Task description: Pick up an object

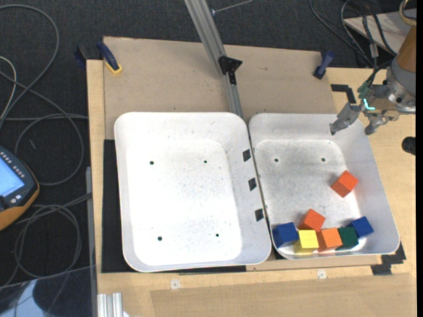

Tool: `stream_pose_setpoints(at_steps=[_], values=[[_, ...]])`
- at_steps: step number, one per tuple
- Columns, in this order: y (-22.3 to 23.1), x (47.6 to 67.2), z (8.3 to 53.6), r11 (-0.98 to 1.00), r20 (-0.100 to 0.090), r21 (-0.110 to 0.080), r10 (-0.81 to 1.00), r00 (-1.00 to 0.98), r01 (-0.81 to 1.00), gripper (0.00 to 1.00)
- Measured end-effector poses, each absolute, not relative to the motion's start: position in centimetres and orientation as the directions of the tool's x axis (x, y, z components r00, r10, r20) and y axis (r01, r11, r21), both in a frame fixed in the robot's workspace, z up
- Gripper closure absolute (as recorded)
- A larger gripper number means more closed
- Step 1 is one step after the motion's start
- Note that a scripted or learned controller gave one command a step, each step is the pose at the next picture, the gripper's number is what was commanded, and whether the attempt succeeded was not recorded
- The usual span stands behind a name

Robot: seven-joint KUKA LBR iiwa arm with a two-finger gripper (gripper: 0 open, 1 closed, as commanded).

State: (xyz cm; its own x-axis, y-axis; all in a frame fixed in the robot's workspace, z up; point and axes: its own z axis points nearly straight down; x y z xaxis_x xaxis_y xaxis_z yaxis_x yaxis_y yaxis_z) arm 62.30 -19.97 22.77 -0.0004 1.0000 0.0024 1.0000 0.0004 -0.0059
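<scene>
Camera view. Two shallow white bins sit side by side on a wooden bench (178, 65); all positions below are given relative to the right bin (291, 137). The left bin (178, 190) touches its left wall along a seam marked by three small black clips. A grey metal rail (208, 38) slants down from the top of the frame and ends just above that seam. Two blue clamps (110, 57) hold the bench board at its far corners, well above the right bin.

The gripper (355, 122) hangs over the right bin's upper right corner, at the rim, with the arm entering from the right. Its two grey fingers (343, 121) are spread apart with nothing between them.

The right bin's upper half and centre floor are bare, speckled white, giving free room below and to the left of the gripper. The blocks lie in its lower right part. A single orange cube (344, 183) rests alone on the floor near the right wall, below the gripper and apart from it. The rest crowd against the bin's near wall: a blue cube (285, 233) at the left, then a yellow cube (308, 239), an orange block (329, 238), a green cube (347, 236) and a second blue cube (361, 226) toward the right corner. Another orange cube (314, 218) sits just behind the yellow one. This cluster is well apart from the gripper.
</scene>
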Motion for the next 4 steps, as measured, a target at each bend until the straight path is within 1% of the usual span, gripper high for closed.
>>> stream_pose_setpoints(at_steps=[1,2,3,4], values=[[-20.0,62.4,23.0,0.002,0.001,-0.002,1.000,-0.002,1.000,0.00],[-19.4,63.3,18.1,0.002,0.002,-0.006,1.000,-0.002,1.000,0.00],[-18.5,62.6,12.8,0.002,0.003,-0.007,1.000,-0.002,1.000,0.00],[-18.4,62.5,9.8,0.001,0.002,-0.006,1.000,-0.001,1.000,0.00]])
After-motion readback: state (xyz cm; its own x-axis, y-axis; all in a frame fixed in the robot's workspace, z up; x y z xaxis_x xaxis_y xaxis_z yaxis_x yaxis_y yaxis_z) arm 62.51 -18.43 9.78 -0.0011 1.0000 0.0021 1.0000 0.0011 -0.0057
